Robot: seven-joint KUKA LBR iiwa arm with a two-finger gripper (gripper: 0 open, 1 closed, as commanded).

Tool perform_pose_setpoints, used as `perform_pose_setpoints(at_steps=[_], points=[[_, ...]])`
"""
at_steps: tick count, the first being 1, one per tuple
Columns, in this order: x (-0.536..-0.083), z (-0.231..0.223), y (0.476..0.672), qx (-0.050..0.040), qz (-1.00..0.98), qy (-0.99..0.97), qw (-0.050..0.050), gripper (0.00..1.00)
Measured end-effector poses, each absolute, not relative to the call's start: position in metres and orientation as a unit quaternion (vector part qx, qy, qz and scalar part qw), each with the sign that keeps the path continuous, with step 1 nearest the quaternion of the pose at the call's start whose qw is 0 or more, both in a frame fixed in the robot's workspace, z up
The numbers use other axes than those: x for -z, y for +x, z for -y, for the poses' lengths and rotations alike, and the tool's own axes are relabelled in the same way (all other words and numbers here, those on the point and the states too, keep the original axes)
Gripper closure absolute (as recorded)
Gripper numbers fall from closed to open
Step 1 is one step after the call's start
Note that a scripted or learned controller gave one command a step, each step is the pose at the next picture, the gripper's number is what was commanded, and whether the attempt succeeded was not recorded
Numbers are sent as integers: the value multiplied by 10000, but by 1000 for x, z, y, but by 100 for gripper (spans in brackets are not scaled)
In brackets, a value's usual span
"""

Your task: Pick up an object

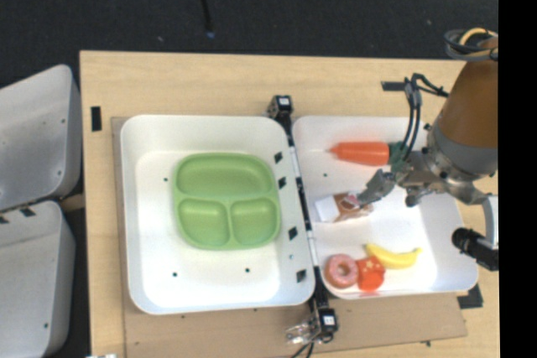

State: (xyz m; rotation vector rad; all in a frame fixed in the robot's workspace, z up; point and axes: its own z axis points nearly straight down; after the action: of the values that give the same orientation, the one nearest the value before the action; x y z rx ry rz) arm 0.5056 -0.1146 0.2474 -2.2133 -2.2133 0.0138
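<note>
In the right bin (436, 264) lie an orange carrot (361, 152) near the back, a yellow banana (393, 255), a pink donut (341, 269) and a red piece (370, 273) at the front. A small brown and white object (346, 205) lies in the bin's middle left. My gripper (369, 193) reaches in from the right and hangs right beside that small object, its tip at the object's right edge. The arm's grey and orange body (471, 117) stands over the bin's right side.
The left bin (151, 264) holds a green divided plate (226, 199). Black clips (295, 205) line the seam between the bins. The wooden bench (210, 80) surrounds both bins, and cables (413, 109) hang near the arm.
</note>
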Motion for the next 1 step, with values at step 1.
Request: perform_pose_setpoints(at_steps=[1], points=[[-253, 114, 508, -11, 7080, -7062, 14, 0]])
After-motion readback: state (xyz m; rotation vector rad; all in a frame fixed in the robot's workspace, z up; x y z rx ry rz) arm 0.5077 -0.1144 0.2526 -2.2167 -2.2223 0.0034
